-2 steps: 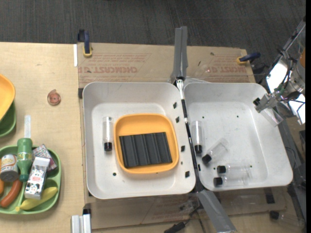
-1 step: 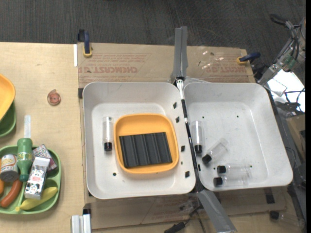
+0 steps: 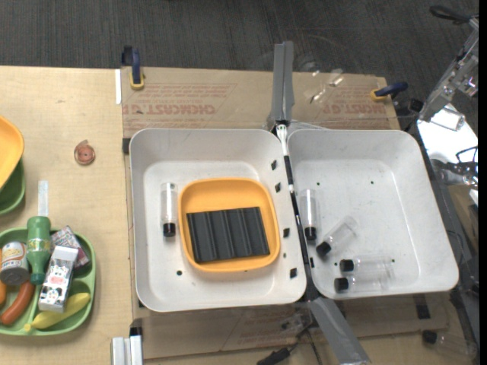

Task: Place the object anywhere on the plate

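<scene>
Overhead, at a slant, two shallow white bins sit side by side on a sheet of cardboard (image 3: 198,101) that covers the right part of a wooden worktop (image 3: 61,112).

The left bin (image 3: 144,204) holds an orange plate (image 3: 228,190) with rounded corners, lying flat near the bin's middle. A black ribbed block (image 3: 227,233) lies flat on the plate, covering its centre and front part, with orange rim showing on all sides. Just left of the plate, apart from it, a clear vial (image 3: 168,210) with a black cap lies on the bin floor, cap toward the front.

The right bin (image 3: 426,204) holds more clear, black-capped vials. One slim vial (image 3: 309,215) lies close against the wall shared with the left bin. A tilted vial (image 3: 335,238) lies just to its right. Two further vials (image 3: 365,266) lie side by side near the front wall, caps pointing left.

The pincer's state cannot be told from this view.

On the bare wood at far left, a green tray (image 3: 84,299) carries toy food, among it a green bottle (image 3: 38,248) and a small carton (image 3: 55,284). An orange dish (image 3: 6,154) is cut off by the left edge, and a small pink round thing (image 3: 84,153) lies near it. Blue clamps (image 3: 129,59) grip the cardboard's back corners.
</scene>
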You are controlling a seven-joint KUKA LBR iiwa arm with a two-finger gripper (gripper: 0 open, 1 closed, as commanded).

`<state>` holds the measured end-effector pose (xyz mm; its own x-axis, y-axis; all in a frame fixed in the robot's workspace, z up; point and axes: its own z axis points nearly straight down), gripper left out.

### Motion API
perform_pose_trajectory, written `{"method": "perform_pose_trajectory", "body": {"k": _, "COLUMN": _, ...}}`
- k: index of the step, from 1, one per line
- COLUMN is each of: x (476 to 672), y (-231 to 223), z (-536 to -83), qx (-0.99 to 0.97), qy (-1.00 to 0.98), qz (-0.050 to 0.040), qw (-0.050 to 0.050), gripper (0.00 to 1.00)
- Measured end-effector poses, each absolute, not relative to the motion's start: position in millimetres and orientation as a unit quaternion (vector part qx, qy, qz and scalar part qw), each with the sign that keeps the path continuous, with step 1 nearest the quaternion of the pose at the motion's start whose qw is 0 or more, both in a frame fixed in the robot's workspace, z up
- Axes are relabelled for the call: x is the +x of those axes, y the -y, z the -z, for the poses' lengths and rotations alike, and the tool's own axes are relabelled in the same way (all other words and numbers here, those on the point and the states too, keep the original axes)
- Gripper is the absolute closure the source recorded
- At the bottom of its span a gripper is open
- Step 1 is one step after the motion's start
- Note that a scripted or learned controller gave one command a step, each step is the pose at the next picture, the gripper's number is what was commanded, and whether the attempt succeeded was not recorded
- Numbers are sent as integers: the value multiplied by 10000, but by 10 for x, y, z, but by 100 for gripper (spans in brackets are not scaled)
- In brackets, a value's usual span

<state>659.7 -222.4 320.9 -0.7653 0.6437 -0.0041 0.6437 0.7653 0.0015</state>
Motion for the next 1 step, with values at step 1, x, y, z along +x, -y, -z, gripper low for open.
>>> {"method": "perform_pose_trajectory", "body": {"k": 1, "x": 6597, "y": 2225, "z": -3210, "qx": 3426, "qy": -9395, "qz": -1, "qw": 22, "gripper": 0}}
